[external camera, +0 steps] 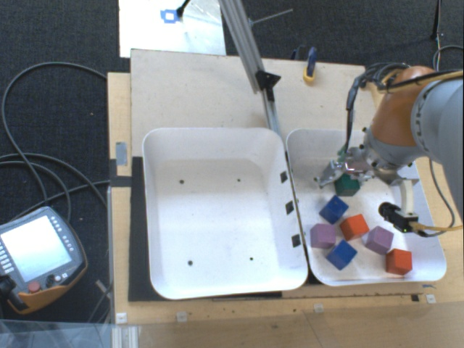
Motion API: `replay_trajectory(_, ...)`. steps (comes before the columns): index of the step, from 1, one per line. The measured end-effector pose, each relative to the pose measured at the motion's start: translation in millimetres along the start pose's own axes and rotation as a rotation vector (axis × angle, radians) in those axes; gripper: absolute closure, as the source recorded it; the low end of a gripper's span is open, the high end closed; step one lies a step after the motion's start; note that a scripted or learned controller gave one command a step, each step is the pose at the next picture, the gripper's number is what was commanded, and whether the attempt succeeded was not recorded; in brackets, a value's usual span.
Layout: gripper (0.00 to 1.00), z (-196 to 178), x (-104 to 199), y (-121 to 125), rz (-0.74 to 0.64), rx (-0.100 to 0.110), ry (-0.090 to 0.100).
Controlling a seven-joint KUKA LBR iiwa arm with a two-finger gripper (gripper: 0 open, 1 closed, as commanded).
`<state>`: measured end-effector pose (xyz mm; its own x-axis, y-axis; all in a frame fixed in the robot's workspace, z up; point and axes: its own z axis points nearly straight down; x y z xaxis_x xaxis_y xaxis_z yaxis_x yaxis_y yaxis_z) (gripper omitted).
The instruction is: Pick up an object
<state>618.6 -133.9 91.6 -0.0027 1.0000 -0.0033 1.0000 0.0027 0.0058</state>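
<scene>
- Gripper sits low in the right bin, directly over the green block; finger state: cannot tell.
- Blue cube lies just below; a slightly off descent might nudge it or tip the green block away.

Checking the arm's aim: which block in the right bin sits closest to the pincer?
The green block, right beneath the pincer at the top of the cluster. The blue, purple and orange blocks all lie lower in the bin.
</scene>
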Motion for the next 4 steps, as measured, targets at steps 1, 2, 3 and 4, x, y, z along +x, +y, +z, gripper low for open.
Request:
replay_trajectory(1,1.00,-11.2,-0.3,1.0,-0.002,-0.001,0.002)
replay_trajectory(2,1.00,-0.2,53.7,8.7,-0.007,0.001,0.004)
replay_trajectory(3,1.00,-104.2,148.0,-23.1,-0.009,-0.003,0.006)
replay_trajectory(4,0.00,-99.5,144.1,-24.4,-0.002,0.004,0.004)
